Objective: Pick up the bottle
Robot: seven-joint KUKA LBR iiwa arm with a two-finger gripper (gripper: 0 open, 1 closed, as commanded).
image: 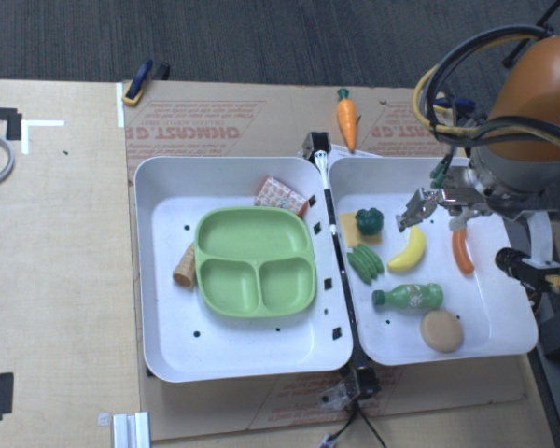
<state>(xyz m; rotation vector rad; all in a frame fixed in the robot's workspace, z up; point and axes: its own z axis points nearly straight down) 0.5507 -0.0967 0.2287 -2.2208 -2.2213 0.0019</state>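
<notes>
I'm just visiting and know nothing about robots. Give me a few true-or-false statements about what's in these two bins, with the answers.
1. The green bottle lies on its side in the right bin. True.
2. The gripper has the bottle between its fingers. False: the bottle lies in the bin, apart from the gripper, which is above the banana.
3. The green divided tray sits in the left bin. True.
4. The carrot is inside the right bin. False: it lies on the cardboard beyond the bins.
5. The round tan bun is in the left bin. False: it sits in the right bin, beside the bottle.
</notes>
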